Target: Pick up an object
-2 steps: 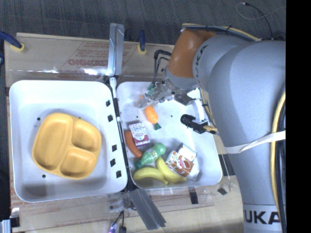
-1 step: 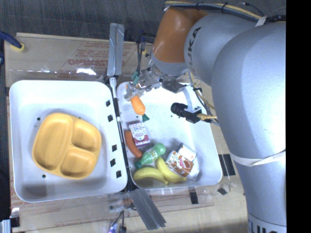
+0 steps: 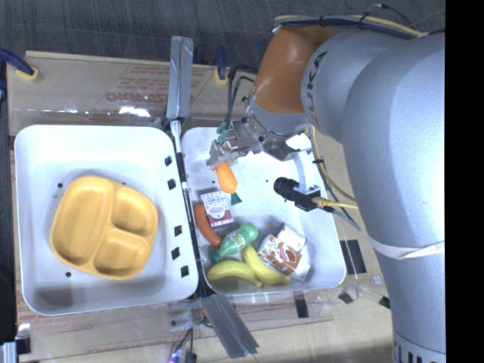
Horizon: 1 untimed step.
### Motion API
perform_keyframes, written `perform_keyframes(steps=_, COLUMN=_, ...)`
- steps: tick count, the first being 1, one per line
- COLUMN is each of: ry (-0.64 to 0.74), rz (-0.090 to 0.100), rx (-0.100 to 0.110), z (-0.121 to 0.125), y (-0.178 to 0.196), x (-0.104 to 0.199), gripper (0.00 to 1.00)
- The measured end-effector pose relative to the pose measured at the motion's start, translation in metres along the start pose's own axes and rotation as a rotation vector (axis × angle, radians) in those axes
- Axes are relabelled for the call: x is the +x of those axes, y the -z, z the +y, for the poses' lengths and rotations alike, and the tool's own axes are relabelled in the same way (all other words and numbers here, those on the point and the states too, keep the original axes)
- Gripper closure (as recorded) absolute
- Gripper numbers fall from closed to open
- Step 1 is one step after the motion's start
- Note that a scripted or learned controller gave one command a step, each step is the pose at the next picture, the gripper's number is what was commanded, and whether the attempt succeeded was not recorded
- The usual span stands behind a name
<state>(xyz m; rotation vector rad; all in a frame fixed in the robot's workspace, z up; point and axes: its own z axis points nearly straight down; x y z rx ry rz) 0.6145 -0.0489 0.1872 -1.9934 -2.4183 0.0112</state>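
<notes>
My gripper hangs over the upper left part of the right bin. An orange toy carrot with a green tip sits between its fingers, its upper end pinched and its tip pointing down toward the bin floor. The gripper is shut on that carrot. Just below it lies a small red and white carton. The wrist and the orange band hide the bin's upper right corner.
Along the right bin's front lie a brown sausage, a green bottle, two yellow bananas and a printed snack packet. A black part sticks out by the wrist. The left bin holds a yellow divided plate.
</notes>
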Motion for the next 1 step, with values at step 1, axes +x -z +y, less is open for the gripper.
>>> perform_keyframes(steps=1, ry=-0.055, rz=-0.002, rx=-0.004, z=0.0151, y=0.0011, x=0.0228, gripper=1.00)
